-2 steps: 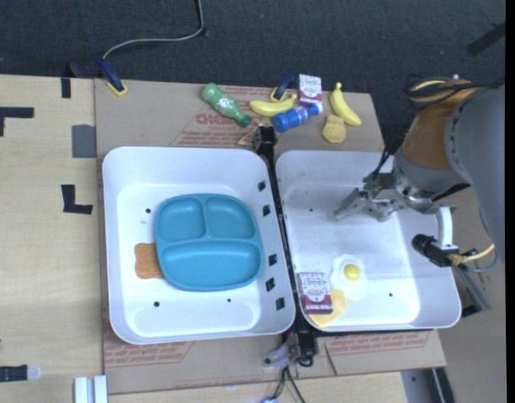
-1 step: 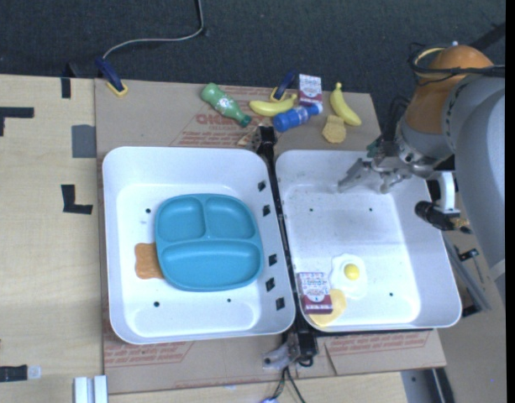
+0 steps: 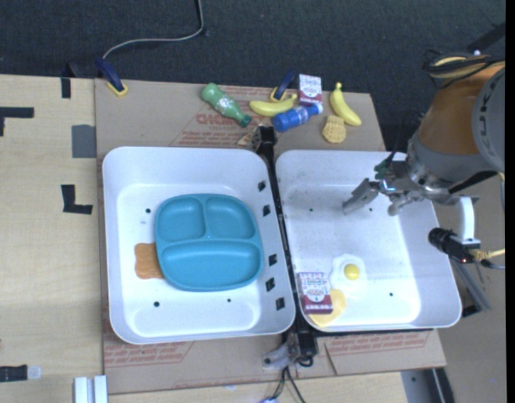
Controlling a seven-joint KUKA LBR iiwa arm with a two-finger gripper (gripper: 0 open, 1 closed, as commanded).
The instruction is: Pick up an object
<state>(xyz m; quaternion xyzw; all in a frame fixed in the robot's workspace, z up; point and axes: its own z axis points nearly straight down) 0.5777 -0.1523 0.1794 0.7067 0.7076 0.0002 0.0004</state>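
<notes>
In the right bin [image 3: 425,313] a fried egg toy [image 3: 349,269] lies near the front. A small red and white carton [image 3: 314,287] rests at the front left corner, on a yellow piece [image 3: 328,311]. My gripper [image 3: 376,197] hangs over the right bin's back half, its fingers spread and open, with nothing between them. In the left bin [image 3: 127,183] a blue divided plate [image 3: 209,240] lies flat, and an orange toast-like piece [image 3: 145,261] pokes out from under its left edge.
Behind the bins, on the cardboard, lie a green bottle [image 3: 223,103], two bananas [image 3: 272,106] [image 3: 344,107], a blue bottle [image 3: 291,118], a small carton [image 3: 310,87] and a yellow waffle piece [image 3: 333,128]. A black divider [image 3: 274,217] runs between the bins.
</notes>
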